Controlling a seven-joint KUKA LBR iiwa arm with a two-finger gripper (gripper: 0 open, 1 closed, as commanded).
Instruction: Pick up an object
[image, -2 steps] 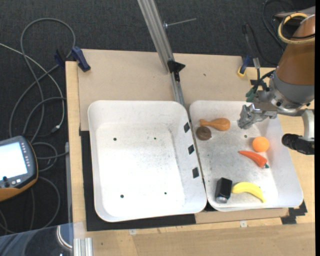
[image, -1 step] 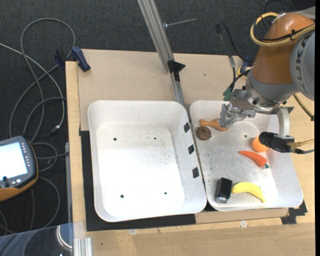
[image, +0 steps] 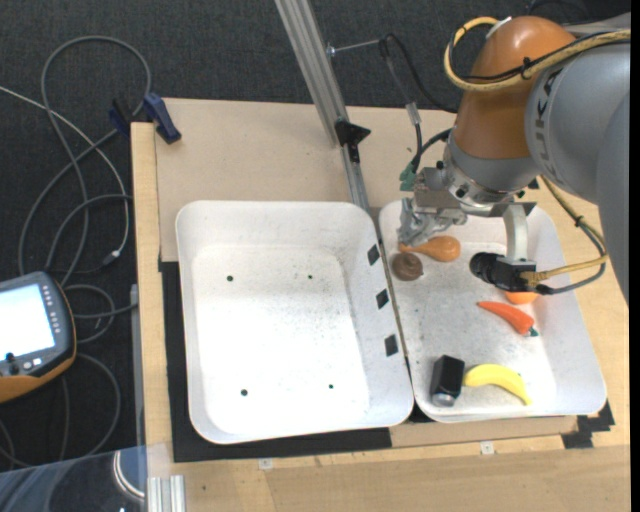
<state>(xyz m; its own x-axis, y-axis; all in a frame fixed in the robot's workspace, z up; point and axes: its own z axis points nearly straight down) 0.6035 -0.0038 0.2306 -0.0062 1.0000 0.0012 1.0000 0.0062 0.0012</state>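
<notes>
1. Nearest the camera, a black block (image: 446, 379) and a banana (image: 497, 382) lie at the right bin's (image: 575, 370) six o'clock.
2. The gripper (image: 416, 236) sits at eleven o'clock beside the orange pear-shaped object (image: 434, 248); whether it grips, I cannot tell.
3. Judged: centre over the smooth, rounded body, clear of the brown ball (image: 407, 265) touching it.

Orange oval object (image: 438, 247), right bin's far-left corner, beside brown ball (image: 407, 265)

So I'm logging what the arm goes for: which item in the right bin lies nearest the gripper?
The orange pear-shaped piece, right at the gripper; the carrot and banana lie farther.
</notes>
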